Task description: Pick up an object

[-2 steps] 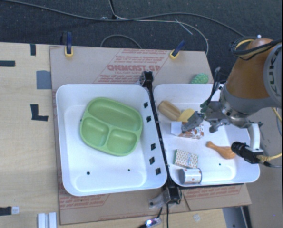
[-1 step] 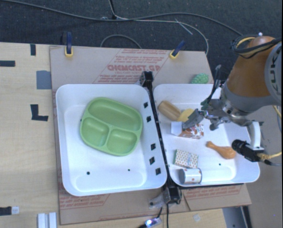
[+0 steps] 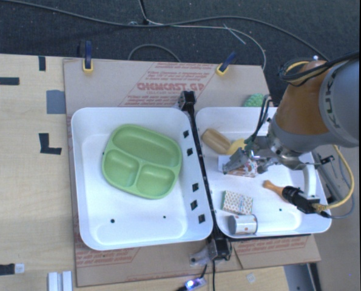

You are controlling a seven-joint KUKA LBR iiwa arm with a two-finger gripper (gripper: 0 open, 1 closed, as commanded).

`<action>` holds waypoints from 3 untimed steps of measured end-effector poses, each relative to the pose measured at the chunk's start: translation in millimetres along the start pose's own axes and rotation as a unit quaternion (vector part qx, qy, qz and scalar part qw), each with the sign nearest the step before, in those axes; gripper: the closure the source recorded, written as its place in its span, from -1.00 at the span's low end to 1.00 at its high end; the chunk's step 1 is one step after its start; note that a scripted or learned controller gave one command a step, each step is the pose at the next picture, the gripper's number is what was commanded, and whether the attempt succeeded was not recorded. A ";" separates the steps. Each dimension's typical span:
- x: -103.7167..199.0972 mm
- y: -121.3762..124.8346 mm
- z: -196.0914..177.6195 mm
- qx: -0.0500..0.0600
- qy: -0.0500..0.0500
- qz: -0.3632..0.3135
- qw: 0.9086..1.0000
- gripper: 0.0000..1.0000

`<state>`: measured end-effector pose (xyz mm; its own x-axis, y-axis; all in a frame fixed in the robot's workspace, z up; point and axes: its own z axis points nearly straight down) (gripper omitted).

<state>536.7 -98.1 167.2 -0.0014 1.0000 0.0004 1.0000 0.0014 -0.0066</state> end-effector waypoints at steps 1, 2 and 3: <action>-8.7 4.1 51.8 0.000 0.000 0.001 1.000 -1.00; -8.4 4.1 83.8 -0.002 -0.001 0.000 1.000 -1.00; -8.5 4.8 72.0 -0.004 -0.001 0.000 1.000 1.00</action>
